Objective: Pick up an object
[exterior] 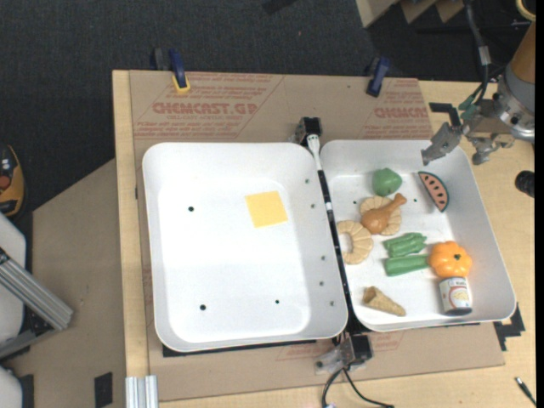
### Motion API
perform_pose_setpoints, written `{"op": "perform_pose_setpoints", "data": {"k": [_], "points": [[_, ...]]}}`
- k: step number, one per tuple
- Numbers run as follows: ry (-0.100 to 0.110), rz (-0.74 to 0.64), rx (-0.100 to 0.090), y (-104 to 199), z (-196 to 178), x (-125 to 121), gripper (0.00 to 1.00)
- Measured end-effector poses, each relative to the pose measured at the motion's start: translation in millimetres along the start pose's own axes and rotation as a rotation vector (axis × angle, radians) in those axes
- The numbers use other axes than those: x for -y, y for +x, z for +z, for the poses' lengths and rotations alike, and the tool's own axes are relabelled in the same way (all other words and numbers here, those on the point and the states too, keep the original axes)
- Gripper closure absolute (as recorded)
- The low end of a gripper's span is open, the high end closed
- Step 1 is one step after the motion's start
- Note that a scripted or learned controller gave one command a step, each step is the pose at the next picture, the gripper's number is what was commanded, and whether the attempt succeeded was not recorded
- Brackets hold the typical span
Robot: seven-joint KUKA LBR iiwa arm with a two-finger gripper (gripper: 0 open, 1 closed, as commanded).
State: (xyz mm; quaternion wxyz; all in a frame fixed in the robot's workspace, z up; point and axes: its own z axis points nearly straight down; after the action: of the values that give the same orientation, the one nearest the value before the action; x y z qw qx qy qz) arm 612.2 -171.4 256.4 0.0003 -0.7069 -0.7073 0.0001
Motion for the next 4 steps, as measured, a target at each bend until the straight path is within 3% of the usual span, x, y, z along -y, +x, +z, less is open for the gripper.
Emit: {"op": "perform_pose_setpoints", "data": {"k": [1,2,3,4], "points": [[-0.009,-0.002,0.002,13,157,-14,0.0],[0.007,0.006,-0.001,-22,172,61,0.0],[-0.003,0.002,0.001,-20,161,56,1.0],[-0.017,-0.009,0.002,42,67,-18,1.0]]}}
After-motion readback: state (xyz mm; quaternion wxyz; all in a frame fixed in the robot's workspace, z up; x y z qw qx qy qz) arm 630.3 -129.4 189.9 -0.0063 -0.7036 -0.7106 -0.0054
